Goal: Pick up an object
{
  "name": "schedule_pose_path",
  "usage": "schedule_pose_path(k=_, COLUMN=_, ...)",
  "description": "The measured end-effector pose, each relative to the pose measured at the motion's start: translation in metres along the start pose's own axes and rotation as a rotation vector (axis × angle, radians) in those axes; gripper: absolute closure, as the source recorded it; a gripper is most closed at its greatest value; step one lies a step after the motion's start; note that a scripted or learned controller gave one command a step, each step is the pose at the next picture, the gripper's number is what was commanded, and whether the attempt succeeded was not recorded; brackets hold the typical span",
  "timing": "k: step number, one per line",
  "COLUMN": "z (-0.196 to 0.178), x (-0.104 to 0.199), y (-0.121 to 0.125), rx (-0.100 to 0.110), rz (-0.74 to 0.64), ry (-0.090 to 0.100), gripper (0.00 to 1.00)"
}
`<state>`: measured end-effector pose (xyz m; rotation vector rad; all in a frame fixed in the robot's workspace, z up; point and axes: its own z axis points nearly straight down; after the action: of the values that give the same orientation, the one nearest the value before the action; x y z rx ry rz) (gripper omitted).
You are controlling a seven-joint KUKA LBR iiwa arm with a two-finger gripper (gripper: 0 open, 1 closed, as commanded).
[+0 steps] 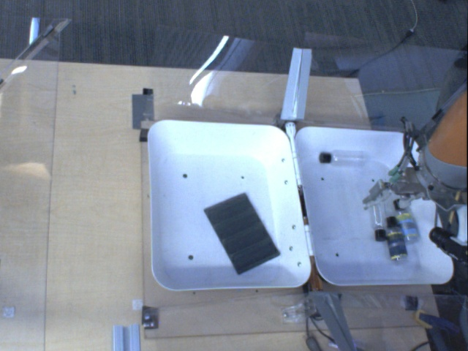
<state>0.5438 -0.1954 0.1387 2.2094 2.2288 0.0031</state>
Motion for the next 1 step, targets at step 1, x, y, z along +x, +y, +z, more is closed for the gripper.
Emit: schedule_pose_path(k=1, z=0.0417, x=-0.0041, y=-0.0069, rx=-0.007, rz=-0.008, ry=0.004, gripper=0.0)
